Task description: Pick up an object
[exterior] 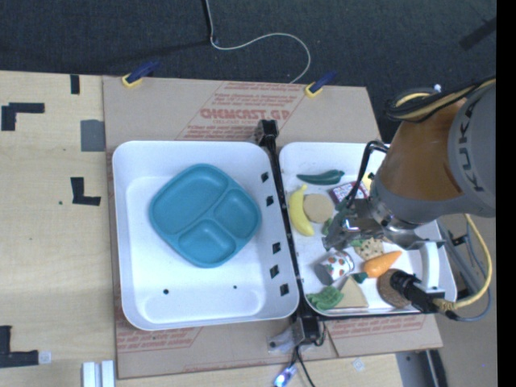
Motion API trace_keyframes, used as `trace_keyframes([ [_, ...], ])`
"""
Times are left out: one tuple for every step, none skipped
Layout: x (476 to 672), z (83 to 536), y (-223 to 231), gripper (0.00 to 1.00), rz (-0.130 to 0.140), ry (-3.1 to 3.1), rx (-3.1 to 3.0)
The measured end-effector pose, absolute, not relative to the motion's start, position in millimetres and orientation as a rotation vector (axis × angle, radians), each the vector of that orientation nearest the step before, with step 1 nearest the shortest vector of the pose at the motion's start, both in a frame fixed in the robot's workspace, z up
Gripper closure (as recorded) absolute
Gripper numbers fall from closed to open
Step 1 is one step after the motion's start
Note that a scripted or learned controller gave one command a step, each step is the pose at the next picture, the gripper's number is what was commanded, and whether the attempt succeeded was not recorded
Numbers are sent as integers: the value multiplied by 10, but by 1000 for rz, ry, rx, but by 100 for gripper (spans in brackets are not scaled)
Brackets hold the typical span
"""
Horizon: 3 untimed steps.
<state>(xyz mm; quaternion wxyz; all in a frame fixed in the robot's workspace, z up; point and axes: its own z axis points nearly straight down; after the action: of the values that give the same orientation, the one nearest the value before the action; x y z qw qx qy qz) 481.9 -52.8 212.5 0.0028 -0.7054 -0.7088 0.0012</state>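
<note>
The right bin (324,151) holds several small toy foods: a yellow banana (300,213), a green pepper (322,177), a tan round piece (318,208), an orange carrot (379,264), a grey-and-white piece (333,266), a green leafy piece (325,300) and a brown round piece (393,291). My gripper (345,226) hangs low over the middle of this bin, just right of the banana and above the grey-and-white piece. The grey arm with its orange band (419,164) covers the bin's right part.
The left bin (133,216) carries a blue divided plate (205,214). A black divider (280,216) runs between the bins. Both bins sit on a cardboard sheet (234,107) with a white cable (258,43) lying behind it.
</note>
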Motion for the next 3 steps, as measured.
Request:
trace_keyframes([
  [4822, 1819, 80, 100, 5, -2224, -2210],
  [4847, 2997, 450, 100, -14, -2233, -2216],
  [4847, 4074, 130, 100, -14, -2227, -2228],
])
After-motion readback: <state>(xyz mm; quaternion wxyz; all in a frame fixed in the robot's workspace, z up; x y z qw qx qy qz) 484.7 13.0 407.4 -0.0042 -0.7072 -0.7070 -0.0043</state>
